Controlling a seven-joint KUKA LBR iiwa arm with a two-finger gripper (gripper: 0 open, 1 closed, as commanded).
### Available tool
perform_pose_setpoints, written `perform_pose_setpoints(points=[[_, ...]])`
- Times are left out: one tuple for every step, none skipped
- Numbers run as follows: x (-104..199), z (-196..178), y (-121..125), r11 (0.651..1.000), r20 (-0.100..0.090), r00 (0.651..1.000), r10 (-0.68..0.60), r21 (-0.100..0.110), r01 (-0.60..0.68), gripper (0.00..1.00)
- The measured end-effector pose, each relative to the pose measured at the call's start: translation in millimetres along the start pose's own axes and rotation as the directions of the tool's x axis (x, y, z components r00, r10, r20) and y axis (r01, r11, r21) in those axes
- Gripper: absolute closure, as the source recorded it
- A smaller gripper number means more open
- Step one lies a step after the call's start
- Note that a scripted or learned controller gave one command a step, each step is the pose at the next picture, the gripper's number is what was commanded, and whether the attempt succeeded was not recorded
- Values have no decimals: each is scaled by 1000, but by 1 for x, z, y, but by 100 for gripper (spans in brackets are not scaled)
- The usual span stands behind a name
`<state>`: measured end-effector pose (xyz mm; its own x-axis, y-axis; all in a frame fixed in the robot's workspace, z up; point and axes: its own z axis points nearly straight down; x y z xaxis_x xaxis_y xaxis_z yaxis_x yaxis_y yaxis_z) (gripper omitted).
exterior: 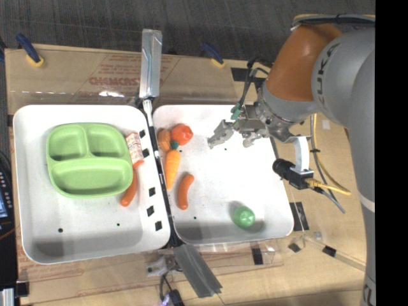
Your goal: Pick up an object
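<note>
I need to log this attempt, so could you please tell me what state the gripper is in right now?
Gripper: over the right bin, nothing visibly held; whether it is open or closed cannot be told.

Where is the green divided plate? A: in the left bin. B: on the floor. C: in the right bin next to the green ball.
A: the green divided plate lies in the left bin, while the green ball sits across the divider in the right bin.
</note>
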<state>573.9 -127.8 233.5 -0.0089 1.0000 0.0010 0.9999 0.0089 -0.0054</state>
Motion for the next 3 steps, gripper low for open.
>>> perform_pose_setpoints(points=[[33, 92, -53, 998, 0, 998, -59, 1, 59, 0], [34, 141, -61, 977, -1, 977, -215, 0, 215, 0], [22, 94, -85, 975, 2, 975, -221, -5, 221, 0]])
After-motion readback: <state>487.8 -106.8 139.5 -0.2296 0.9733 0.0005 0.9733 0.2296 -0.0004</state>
